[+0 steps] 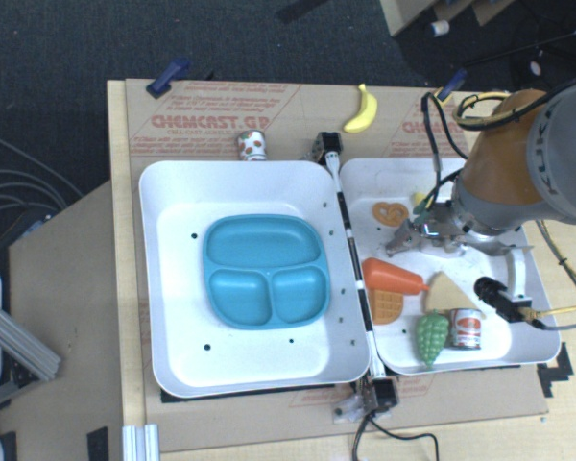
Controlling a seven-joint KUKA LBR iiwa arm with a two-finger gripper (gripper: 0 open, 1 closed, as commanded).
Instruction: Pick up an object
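The gripper (415,238) sits low in the right bin (538,349), at the bin's 10 o'clock area; whether it is apart or together cannot be told. A toy carrot (394,277) lies just below it at 6 o'clock. A pretzel (390,214) lies at the gripper's 11 o'clock. A waffle (387,306), cheese wedge (445,293), green strawberry-shaped toy (431,337) and small can (467,329) occupy the bin's lower half. The left bin (173,334) contains a blue divided plate (266,269).
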